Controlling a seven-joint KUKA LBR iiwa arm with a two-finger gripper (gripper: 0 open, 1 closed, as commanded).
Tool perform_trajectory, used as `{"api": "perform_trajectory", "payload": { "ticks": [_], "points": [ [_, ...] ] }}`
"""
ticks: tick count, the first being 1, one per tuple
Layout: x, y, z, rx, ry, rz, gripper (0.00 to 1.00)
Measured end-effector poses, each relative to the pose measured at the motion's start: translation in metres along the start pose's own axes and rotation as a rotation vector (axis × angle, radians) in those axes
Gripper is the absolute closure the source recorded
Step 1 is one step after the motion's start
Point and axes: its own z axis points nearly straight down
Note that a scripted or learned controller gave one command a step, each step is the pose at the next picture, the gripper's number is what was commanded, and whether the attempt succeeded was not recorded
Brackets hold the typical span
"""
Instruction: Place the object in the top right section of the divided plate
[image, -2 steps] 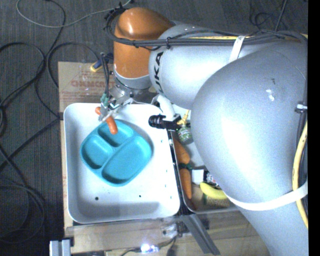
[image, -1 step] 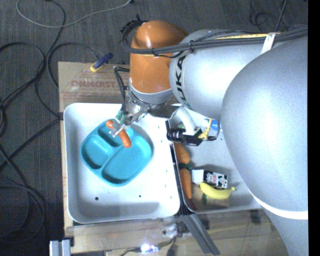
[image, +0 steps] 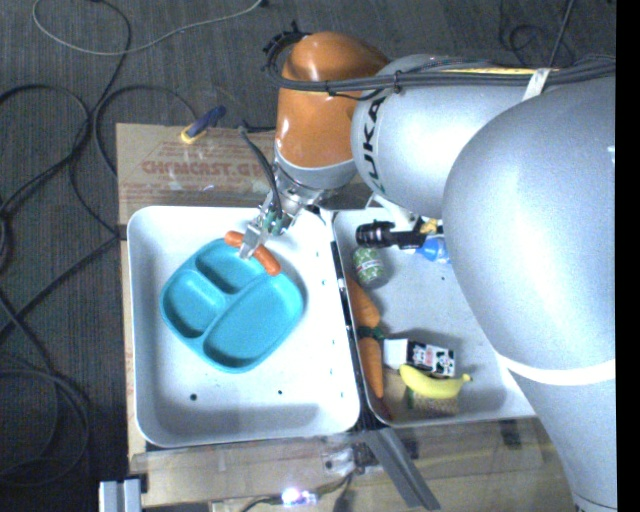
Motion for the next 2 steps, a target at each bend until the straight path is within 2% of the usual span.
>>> {"api": "perform_trajectory", "payload": {
  "ticks": [1, 2],
  "points": [
    [0.039, 0.045, -0.047, -0.005, 0.001, 0.052, 1.0],
    [0.074, -0.01, -0.035, 0.0, 0.0, 0.048, 1.0]
  ]
}}
